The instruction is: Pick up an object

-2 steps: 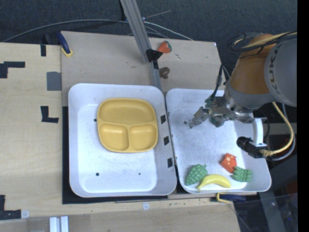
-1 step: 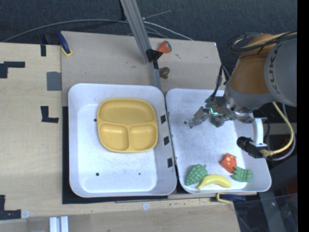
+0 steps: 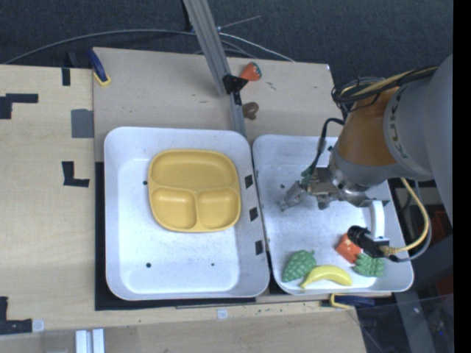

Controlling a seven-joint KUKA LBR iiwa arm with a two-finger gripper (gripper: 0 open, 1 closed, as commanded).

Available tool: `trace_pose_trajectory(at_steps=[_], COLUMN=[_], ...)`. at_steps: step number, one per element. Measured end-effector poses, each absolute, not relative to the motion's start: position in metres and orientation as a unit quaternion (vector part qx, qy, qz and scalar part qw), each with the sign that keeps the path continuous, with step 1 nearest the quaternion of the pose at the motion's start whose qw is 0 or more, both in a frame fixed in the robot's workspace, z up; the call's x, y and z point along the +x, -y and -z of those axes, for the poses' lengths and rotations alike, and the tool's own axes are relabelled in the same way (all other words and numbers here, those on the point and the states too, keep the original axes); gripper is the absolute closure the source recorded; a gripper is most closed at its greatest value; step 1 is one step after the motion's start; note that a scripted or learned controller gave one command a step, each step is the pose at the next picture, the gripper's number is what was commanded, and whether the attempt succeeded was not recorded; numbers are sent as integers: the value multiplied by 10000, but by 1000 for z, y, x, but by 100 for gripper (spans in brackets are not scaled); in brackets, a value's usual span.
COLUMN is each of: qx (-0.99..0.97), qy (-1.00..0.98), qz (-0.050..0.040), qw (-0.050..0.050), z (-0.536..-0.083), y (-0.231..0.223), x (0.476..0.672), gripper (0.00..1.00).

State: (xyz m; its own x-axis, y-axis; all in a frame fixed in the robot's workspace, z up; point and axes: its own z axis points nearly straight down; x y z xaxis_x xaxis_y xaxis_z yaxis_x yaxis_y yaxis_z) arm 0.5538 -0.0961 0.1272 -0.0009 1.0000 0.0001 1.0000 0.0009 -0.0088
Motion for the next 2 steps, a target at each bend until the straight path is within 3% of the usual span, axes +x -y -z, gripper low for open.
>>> trace_pose_trajectory(at_steps=[1,2], qx=[-7066,-7063], qy=[7077,7079], qz=[-9,-5], qw=[-3,9], z=[-88,-99], y=[96,95], x=[554,554], gripper=[0,100])
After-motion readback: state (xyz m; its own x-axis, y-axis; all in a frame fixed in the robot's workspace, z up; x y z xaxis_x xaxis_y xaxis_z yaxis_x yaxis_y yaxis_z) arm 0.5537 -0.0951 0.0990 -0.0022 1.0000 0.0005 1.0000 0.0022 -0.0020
